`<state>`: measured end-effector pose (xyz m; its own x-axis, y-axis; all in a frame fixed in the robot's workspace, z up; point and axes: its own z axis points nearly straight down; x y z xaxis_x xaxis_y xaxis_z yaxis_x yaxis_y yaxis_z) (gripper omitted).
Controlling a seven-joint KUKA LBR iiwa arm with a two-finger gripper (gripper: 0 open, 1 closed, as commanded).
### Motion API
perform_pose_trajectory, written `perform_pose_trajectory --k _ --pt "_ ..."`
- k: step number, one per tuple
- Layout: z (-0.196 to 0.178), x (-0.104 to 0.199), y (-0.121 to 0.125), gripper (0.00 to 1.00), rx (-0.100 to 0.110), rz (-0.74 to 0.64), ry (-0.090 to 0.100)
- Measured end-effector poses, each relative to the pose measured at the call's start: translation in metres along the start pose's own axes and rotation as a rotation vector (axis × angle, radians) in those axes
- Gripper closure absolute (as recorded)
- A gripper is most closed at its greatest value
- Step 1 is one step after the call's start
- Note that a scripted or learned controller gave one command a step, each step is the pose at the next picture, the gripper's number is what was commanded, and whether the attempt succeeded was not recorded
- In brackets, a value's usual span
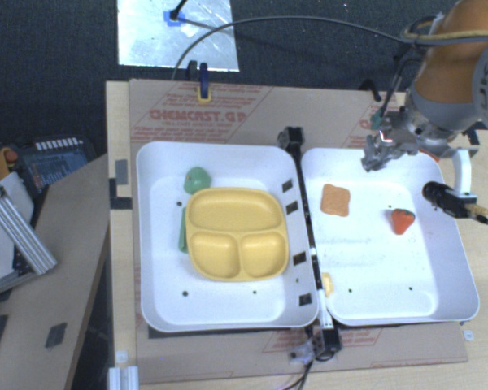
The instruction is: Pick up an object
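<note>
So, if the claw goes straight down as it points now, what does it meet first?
Probably the bare floor of the right bin near its far edge; the claw hangs beyond the orange piece. Depth is unclear.

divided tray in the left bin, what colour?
Yellow. The divided tray sits in the left bin, clearest in the camera view.

Bench [122,218]: tan top, carries brown cardboard sheet [252,108] printed with red lettering. On sheet, 2 shallow white bins side by side, touching along black clips at shared edge. Left bin [159,299] sits left of that shared edge, right bin [439,299] right of it. Yellow-and-blue clamp [203,84] grips sheet's far edge, beyond left bin. Small grey tag [120,169] lies on bare bench top just left of left bin.
</note>
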<state>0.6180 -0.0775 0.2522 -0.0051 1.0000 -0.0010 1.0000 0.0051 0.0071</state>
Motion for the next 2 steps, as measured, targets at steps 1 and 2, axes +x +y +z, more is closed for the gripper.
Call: perform_pose_trajectory --k 1,2 --pt "-0.004 0.044 -0.015 1.00 0.005 -0.003 0.003" --pt "0.008 0.094 -0.029 1.00 0.008 -0.004 0.003"
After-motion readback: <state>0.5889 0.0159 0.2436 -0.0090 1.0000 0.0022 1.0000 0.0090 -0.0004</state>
